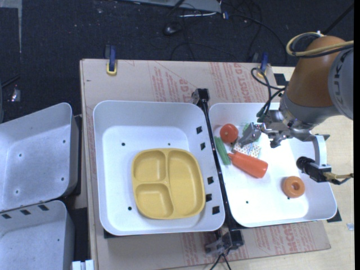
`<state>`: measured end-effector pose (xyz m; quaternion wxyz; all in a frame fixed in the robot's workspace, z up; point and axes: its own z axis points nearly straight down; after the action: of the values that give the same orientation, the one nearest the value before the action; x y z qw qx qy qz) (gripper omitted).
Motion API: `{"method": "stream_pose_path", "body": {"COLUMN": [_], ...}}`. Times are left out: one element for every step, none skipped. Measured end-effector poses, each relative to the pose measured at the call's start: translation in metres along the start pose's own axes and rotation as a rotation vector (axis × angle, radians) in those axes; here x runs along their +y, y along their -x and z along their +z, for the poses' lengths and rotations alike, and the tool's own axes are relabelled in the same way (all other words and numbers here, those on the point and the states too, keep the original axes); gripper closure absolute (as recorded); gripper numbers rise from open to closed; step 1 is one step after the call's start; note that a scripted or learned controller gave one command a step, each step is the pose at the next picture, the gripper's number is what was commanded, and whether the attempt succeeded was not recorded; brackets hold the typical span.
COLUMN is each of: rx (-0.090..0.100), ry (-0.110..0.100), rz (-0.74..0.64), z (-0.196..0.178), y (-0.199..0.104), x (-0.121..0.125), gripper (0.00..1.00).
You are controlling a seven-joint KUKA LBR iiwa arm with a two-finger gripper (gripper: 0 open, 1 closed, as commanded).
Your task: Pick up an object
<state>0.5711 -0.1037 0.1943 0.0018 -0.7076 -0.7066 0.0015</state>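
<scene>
In the right white plastic bin (323, 210) the round red tomato (228, 132), green stick (221, 150) and orange carrot (250, 164) crowd its left side beside the divider, the orange ring-shaped doughnut (293, 187) sits well apart, leaving bare floor between them

arm (318, 77): enters from frame's right, orange band uppermost | wrist: angled down-left | gripper (251, 136): low, right of frame centre

red print runs across the brown board (169, 83) under the bins; too faint to read
</scene>
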Motion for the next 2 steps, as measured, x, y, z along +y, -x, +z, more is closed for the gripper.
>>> {"method": "stream_pose_path", "body": {"rx": [0.001, -0.001], "ry": [-0.002, 0.005], "rz": [0.000, 0.000], "z": [0.063, 0.049], "y": [-0.003, -0.003], "x": [-0.006, -0.004], "gripper": [0.00, 1.00]}}
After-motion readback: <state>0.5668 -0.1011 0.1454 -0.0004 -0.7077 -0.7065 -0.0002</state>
